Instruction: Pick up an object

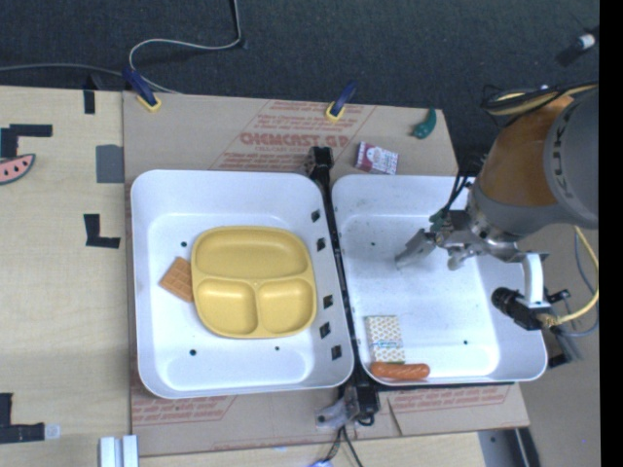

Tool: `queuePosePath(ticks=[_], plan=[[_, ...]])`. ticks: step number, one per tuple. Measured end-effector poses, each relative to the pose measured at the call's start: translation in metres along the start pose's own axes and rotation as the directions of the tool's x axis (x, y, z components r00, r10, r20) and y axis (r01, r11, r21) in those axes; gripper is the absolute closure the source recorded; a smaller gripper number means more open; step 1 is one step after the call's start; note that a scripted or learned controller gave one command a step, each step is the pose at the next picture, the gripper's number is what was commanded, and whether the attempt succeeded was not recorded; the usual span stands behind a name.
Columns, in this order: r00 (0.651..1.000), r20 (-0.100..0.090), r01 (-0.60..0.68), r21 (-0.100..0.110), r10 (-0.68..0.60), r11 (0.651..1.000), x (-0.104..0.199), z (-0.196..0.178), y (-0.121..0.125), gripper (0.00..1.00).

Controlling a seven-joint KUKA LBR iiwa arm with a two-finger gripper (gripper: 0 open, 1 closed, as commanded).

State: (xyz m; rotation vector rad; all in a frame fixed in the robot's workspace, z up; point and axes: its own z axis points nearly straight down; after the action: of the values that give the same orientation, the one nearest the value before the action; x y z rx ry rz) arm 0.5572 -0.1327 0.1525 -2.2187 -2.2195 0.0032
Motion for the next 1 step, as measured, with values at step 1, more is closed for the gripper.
queuePosePath(ticks=[1], plan=[[1.000, 0.000, 0.001, -0.002, -0.001, 1.000, 0.0004, -0.0100, 0.0008, 1.00]])
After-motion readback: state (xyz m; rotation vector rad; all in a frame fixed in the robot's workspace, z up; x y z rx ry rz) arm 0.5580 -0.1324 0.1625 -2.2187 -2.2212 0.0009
